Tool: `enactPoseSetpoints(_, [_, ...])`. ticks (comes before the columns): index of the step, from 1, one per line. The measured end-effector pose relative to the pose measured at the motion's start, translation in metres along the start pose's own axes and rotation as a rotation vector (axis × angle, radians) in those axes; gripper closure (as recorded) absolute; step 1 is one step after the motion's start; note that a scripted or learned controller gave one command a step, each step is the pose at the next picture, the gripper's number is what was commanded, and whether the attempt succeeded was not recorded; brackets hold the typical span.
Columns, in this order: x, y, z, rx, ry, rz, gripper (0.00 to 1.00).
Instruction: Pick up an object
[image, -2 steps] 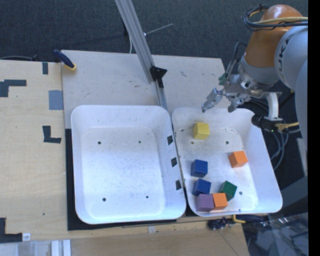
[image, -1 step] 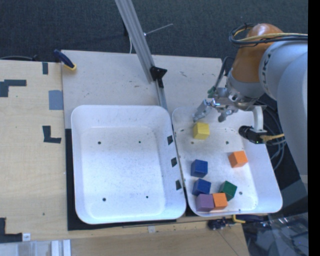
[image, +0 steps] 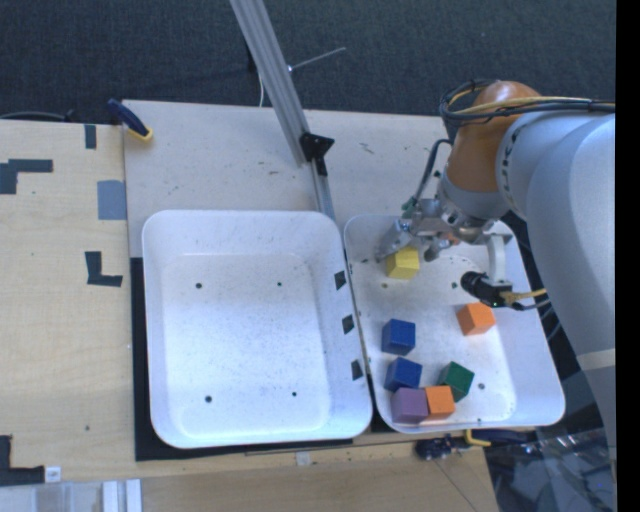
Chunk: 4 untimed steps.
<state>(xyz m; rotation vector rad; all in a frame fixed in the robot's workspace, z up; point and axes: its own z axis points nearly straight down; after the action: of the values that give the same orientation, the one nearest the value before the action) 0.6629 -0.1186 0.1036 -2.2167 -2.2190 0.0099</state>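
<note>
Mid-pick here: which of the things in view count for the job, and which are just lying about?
For the job:
- claw
- yellow cube under it
- right bin with two blue cubes, two orange cubes, a green cube, a purple cube

Lying about:
- left bin
- blue-and-yellow tool on the bench
- metal pole

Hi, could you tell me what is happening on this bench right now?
The grey arm's gripper is down in the right bin, just above a yellow block near the bin's far end. Whether it has hold of the block cannot be told. Two blue blocks, two orange ones, a green one and a purple one lie nearer the front. The left bin sits alongside.
</note>
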Motion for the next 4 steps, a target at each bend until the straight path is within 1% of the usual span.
enactPoseSetpoints(1, [0.001,0.002,-0.014,-0.005,0.0,-0.002,1.0])
enactPoseSetpoints(2, [0.003,-0.002,-0.076,-0.013,0.0,-0.001,1.0])
enactPoseSetpoints(3, [-0.003,0.004,-0.123,-0.011,0.0,-0.001,1.0])
enactPoseSetpoints(4, [0.003,0.008,-0.167,-0.011,0.001,-0.001,1.0])
